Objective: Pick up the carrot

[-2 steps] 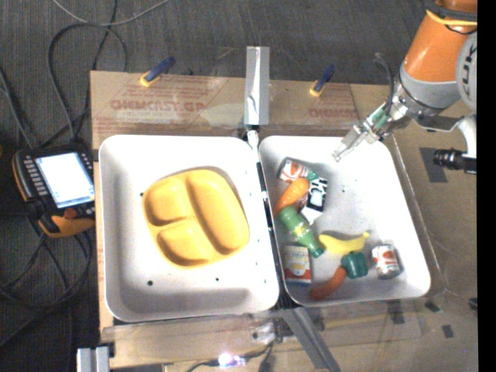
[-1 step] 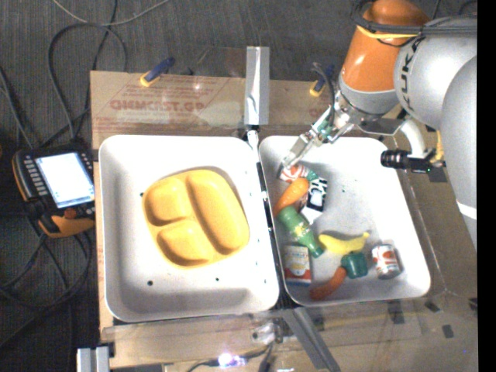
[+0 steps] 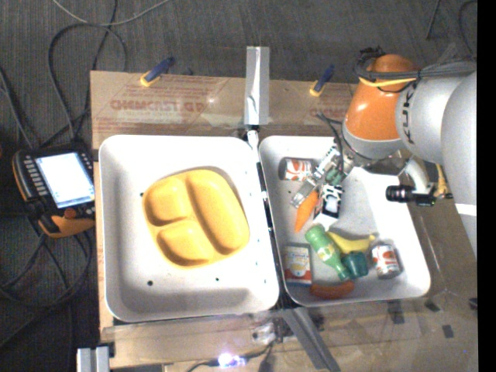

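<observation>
The carrot [image 3: 304, 214] is a short orange stick lying at a slant in the middle of the right bin [image 3: 411, 281], thick end up. My gripper [image 3: 316, 198] reaches down from the orange-banded wrist [image 3: 380, 115] and hangs over that thick end. Its fingers are open: the silver finger [image 3: 304, 192] is against the carrot's left side, and the black-and-white finger [image 3: 332, 199] stands a little off to the right. The carrot's lower half sticks out below the fingers toward the bin's front.
In the right bin a red-and-white can [image 3: 294, 168] lies behind the gripper. A green bottle [image 3: 329, 253], a banana [image 3: 353, 242], a second can [image 3: 385, 259], a small carton [image 3: 297, 263] and a red item [image 3: 333, 289] crowd the front. The left bin [image 3: 116, 285] holds a yellow divided plate [image 3: 198, 215].
</observation>
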Motion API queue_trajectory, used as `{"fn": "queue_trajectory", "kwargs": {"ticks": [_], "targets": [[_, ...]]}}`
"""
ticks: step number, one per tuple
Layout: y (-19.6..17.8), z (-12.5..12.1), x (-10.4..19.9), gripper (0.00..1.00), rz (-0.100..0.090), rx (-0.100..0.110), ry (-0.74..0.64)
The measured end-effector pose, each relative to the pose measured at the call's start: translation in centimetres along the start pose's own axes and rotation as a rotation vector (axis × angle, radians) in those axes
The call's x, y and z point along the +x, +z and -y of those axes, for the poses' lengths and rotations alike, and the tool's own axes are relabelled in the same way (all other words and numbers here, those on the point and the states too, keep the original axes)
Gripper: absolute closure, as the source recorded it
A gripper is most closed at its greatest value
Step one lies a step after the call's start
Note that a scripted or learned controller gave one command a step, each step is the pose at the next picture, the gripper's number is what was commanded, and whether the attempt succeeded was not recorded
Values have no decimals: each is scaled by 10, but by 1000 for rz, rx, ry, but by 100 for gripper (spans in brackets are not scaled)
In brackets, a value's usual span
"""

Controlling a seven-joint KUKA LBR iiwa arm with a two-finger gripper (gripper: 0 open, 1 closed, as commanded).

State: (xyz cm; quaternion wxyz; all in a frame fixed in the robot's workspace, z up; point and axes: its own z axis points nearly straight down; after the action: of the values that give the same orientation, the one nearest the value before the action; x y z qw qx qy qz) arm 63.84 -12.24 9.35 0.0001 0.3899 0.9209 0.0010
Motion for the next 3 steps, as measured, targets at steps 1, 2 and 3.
{"fn": "queue_trajectory", "kwargs": {"ticks": [1, 2, 3], "targets": [[3, 37, 68, 0, 12, -5, -46], [3, 74, 2, 0, 13, -5, -31], [-8, 72, 1, 100, 15, -10, -34]]}}
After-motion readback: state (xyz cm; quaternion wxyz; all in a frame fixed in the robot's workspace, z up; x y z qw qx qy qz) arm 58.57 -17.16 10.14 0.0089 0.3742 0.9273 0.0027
